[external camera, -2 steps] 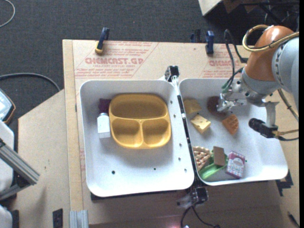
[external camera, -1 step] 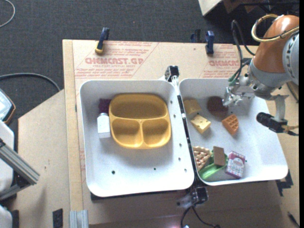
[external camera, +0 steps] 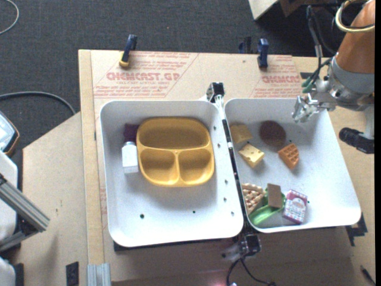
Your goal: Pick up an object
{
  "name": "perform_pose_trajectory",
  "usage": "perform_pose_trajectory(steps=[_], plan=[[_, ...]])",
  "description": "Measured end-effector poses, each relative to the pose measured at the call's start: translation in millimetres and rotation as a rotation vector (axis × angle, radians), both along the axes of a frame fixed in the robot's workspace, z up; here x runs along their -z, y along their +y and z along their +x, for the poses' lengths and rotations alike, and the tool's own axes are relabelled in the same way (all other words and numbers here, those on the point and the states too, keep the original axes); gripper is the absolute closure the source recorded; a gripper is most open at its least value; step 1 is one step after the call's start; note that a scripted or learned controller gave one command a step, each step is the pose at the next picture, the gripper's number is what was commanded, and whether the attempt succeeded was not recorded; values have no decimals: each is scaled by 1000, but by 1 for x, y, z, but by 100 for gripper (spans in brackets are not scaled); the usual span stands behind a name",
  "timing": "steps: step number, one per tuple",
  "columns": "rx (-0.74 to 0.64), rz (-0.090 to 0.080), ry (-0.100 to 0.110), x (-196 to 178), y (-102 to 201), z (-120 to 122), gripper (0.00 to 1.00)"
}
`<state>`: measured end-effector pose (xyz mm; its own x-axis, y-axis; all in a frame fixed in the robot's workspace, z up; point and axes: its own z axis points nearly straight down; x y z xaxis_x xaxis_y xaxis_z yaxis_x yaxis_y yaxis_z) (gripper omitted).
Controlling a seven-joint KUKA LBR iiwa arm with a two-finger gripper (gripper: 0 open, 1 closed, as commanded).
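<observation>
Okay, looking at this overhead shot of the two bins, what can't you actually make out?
- Tool, camera view: too small and blurred to read its fingers.
- Dark object in the left bin: mostly hidden behind the yellow tray.
- Green item, right bin: partly covered by other items.
- Pink packet: print too small.

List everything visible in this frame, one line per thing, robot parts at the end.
bins: 2, white, side by side on the bench
divided plate: 1, yellow, left bin
small bottle: 1, white, left of the plate
brown disc: 1, dark brown, right bin, far part
cheese wedge: 1, yellow, right bin, middle
waffle piece: 1, orange, right of the cheese
small box: 1, pink and white, right bin, near corner
clamps: 2, blue, far bench edge
gripper: 1, grey, above right bin's far right corner
</observation>
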<state>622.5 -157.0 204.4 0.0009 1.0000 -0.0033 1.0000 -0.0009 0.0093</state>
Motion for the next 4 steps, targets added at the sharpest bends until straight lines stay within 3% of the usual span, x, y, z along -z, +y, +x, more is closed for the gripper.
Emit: perform_pose_trajectory(steps=[1, 2, 4], plan=[[-2, 1, 3, -23, 0, 1, 100], [-5, 5, 13, -14, 50, -15, 100], [-8, 7, 12, -34, 163, -33, 100]])
